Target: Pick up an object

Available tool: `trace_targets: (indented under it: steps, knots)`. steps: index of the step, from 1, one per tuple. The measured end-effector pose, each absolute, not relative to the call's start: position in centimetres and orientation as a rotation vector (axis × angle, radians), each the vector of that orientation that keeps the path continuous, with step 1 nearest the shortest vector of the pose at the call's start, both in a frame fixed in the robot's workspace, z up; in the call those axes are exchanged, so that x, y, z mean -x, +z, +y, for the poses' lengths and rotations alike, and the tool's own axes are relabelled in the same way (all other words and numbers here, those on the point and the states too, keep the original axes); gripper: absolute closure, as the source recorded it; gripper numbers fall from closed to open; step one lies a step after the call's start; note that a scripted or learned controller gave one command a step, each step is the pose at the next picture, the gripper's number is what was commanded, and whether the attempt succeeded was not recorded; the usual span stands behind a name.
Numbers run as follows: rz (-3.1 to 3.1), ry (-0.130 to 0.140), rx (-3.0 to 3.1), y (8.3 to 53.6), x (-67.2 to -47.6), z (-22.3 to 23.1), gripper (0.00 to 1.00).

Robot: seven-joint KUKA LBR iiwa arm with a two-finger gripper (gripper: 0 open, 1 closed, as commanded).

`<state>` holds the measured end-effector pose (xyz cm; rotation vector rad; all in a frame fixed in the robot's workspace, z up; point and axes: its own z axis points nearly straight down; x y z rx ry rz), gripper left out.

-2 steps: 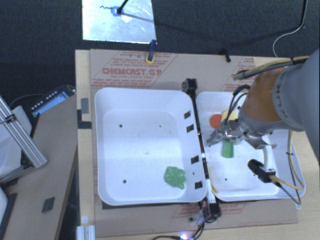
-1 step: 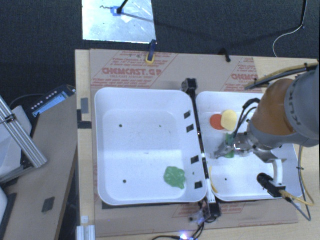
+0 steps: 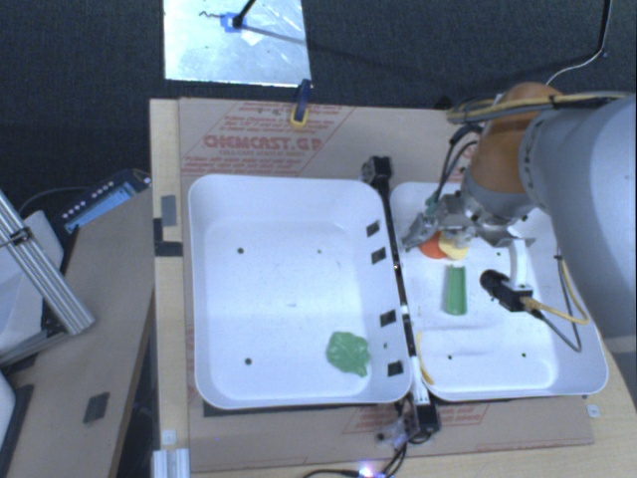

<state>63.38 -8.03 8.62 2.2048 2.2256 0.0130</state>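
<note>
— Starting at the left, what's there?

— A grey rail (image 3: pixel 40 277) lies slantwise at the edge, with a blue-edged device (image 3: pixel 100 199) above it, both off the tabletop (image 3: pixel 164 366). Up top a shiny sheet (image 3: pixel 235 26) sits on the dark floor.

— Any writing?

— Yes. The brown board (image 3: pixel 259 137) under the bins has red print reading "CHEMCAST GP" along its far edge, with smaller lines around it that are too small to read. A yellow and blue clip (image 3: pixel 300 106) grips that edge just above the print.

— And the bins?

— The left bin (image 3: pixel 239 207) holds a crumpled green lump (image 3: pixel 347 353) near its front right corner. Black clips (image 3: pixel 388 277) run down the seam where the two bins meet.

— The right bin (image 3: pixel 498 376)?

— A green stick (image 3: pixel 455 290) lies lengthwise near its middle. Just behind it are an orange piece (image 3: pixel 432 250) and a yellow piece (image 3: pixel 455 251), touching each other.

— Where's the arm?

— The grey arm (image 3: pixel 582 217) with its orange band (image 3: pixel 503 137) fills the right side. The pincer (image 3: pixel 443 235) is down over the orange and yellow pieces at the far part of the right bin.

— Open or closed?

— I can't tell; the wrist hides it. Nothing is visibly gripped, and all pieces look to be resting in the bins.
</note>
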Motion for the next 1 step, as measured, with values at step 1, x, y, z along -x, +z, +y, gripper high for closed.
trace_targets:
  steps: [1]
  knots:
    - [2.226,0.006,-2.209,9.67,-63.06,-8.31,1.00]
